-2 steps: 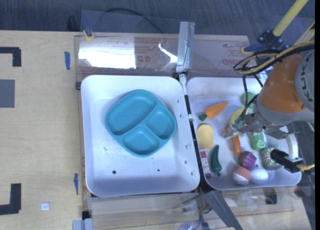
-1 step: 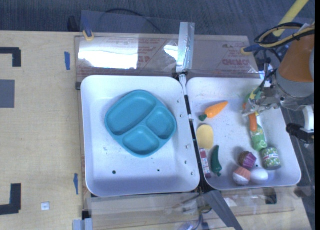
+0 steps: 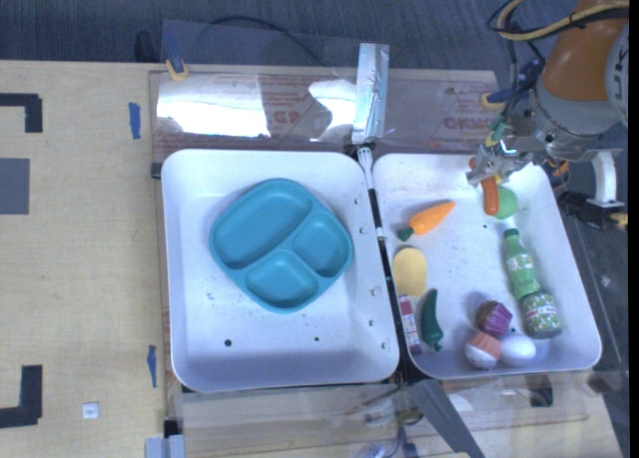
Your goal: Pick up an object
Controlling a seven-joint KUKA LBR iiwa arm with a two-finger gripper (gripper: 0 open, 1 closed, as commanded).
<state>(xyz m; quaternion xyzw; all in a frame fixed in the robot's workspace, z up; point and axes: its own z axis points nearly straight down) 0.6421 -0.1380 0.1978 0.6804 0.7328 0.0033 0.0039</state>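
Several small toys sit in the right bin (image 3: 574,276), and any of them could be your pick. Closest to the pincer (image 3: 489,175) is a small orange piece (image 3: 491,199) with a green round bit (image 3: 505,203) touching it, right up in the bin's far corner. The pincer hangs just above that pair, touching or nearly touching the orange piece, but you can't tell from this angle whether it's open or closed, or whether it has hold of anything.

Left of there you've got a toy carrot (image 3: 431,218) lying tilted, with a yellow lemon-ish thing (image 3: 409,270) just below it. Further down there's a dark green pepper (image 3: 430,317) beside a thin red and white packet (image 3: 407,320) lying along the bin's left wall. On the right side a green bottle (image 3: 527,281) lies lengthwise, cap toward the far end. Near its base are a purple and brown lump (image 3: 494,317), a pink cupcake-looking thing (image 3: 482,348) and a white egg (image 3: 519,350), all bunched together.

The left bin (image 3: 190,346) holds a blue divided plate (image 3: 282,243) with three compartments, roughly centred.

The arm (image 3: 584,67) comes in from the upper right, orange band showing, with yellow and black cables (image 3: 529,9) looped over it. Both bins sit on the wooden desk (image 3: 75,246).
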